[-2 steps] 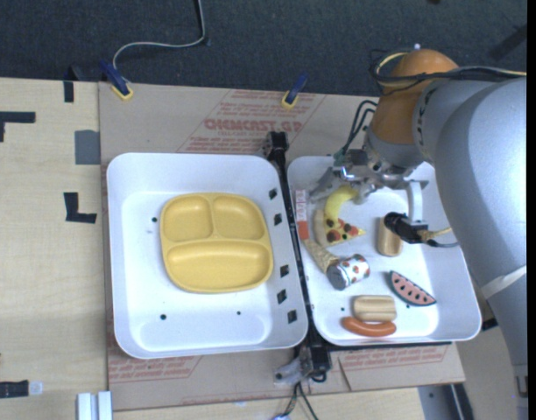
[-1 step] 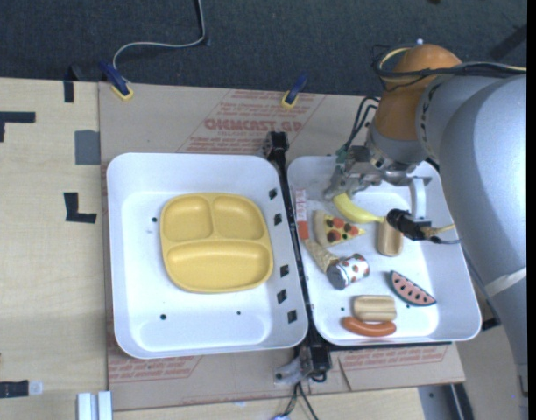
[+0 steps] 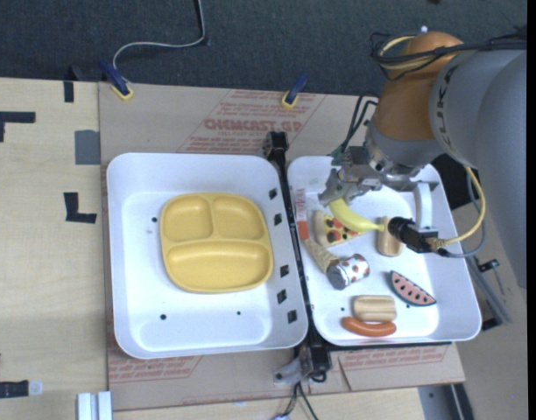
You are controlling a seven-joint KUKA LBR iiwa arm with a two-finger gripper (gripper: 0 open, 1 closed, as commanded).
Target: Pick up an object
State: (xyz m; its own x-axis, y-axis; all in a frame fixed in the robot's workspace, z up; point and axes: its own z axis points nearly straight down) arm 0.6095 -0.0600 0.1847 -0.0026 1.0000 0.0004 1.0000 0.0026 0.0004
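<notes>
The grey arm (image 3: 461, 103) is seen reaching down from the right into the right bin (image 3: 452, 313), its gripper (image 3: 349, 186) poised just above the banana (image 3: 354, 218); whether anything is grasped cannot be told.

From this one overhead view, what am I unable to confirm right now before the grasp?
- Gripper: fingertips blur into the toys beneath; grip state unreadable.
- Banana: upper end sits under the gripper, so contact is unclear.
- Small can: label too small to read.
- Right bin: far right corner hidden behind the grey arm.
</notes>
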